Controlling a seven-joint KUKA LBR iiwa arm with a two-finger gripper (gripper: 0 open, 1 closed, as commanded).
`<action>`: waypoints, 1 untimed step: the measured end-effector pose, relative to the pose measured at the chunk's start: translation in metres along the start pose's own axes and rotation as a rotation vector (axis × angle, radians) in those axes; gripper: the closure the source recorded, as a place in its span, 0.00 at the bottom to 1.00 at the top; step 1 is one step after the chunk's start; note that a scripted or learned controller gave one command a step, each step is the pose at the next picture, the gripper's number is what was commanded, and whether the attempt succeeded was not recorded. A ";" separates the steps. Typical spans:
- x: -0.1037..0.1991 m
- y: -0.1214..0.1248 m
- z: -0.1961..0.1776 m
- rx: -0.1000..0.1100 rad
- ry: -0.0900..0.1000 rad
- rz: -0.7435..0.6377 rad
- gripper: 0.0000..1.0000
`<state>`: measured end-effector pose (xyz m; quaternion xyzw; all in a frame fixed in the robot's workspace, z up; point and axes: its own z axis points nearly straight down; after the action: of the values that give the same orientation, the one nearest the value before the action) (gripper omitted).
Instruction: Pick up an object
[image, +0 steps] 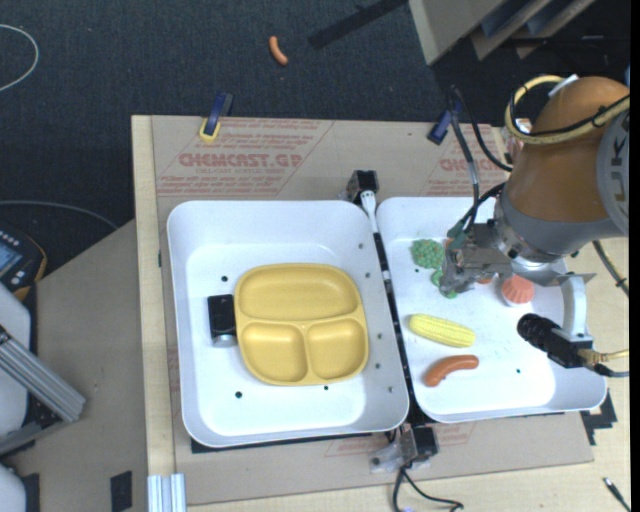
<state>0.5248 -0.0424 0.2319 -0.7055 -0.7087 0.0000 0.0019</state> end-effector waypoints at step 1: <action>0.052 -0.025 0.010 0.002 -0.001 0.001 1.00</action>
<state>0.4994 0.0097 0.2223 -0.7060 -0.7082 0.0010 0.0023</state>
